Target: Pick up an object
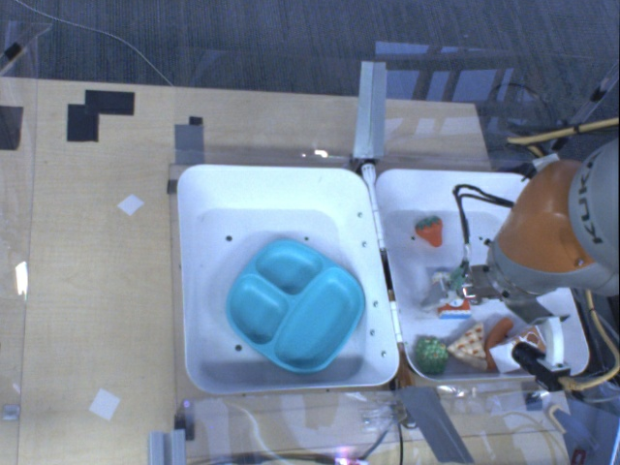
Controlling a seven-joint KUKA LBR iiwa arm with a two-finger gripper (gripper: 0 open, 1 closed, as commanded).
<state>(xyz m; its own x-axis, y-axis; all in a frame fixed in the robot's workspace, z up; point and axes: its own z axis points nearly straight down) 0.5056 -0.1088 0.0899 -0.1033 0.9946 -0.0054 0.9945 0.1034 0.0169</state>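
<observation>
Pale wooden bench (87,260) under me carries two shallow white bins, the left bin (208,221) and the right bin (407,197), touching along a shared edge. My gripper (453,289) hangs low inside the right bin; I cannot tell how it is set. Just below it lies a small red and white item (455,308). Farther from the gripper sit a red toy strawberry (429,230), a green toy broccoli (432,355) and a triangular toy pizza slice (469,345). A blue three-compartment plastic plate (295,304) rests in the left bin.
</observation>
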